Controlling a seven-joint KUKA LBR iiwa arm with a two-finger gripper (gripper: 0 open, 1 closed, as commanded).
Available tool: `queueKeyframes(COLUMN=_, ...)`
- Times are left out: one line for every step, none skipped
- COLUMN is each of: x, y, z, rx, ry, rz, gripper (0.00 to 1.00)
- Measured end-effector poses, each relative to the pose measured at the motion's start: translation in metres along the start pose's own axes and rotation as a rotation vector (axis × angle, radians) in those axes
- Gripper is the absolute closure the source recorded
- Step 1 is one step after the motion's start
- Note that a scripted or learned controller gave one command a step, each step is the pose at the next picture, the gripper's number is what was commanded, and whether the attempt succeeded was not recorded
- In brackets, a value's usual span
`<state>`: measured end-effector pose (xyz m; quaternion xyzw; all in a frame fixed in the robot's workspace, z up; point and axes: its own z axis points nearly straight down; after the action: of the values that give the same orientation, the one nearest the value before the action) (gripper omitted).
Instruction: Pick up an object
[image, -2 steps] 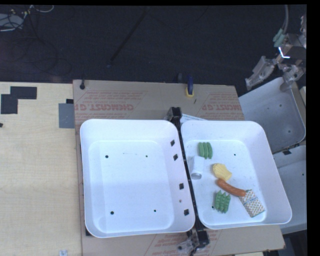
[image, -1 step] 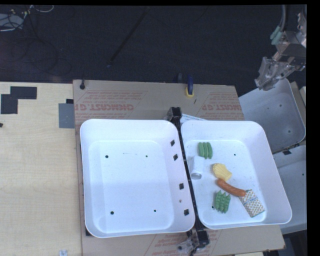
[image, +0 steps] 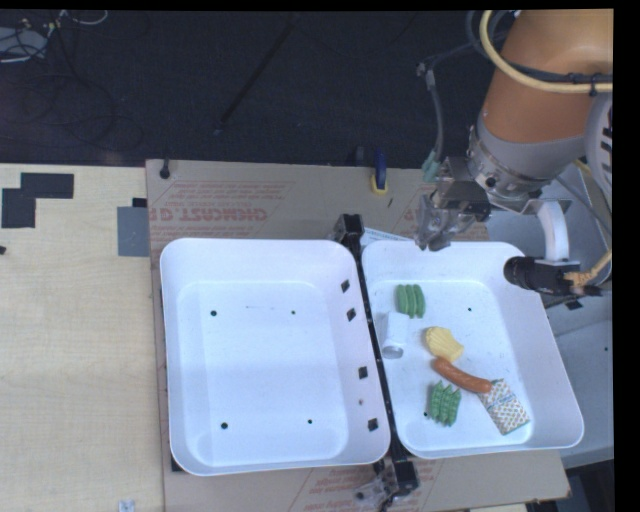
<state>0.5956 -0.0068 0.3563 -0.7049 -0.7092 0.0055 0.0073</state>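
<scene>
five items in the right bin (image: 540, 300): two green pods (image: 410, 300) (image: 444, 403), yellow piece (image: 443, 344), orange sausage (image: 463, 376), patterned block (image: 504, 406). we see the gripper (image: 437, 236) above the bin's far rim, holding nothing; can't tell its opening.

the grey arm (image: 530, 150) reaches in from the upper right, its orange band (image: 545, 60) above the wrist. the gripper (image: 437, 238) hangs below the wrist, pointing down, with nothing visible between its jaws.
</scene>
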Motion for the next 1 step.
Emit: queueKeyframes(x=0.0612, y=-0.0111, z=0.0127, rx=-0.012, ry=-0.001, rz=0.001, gripper=1.0)
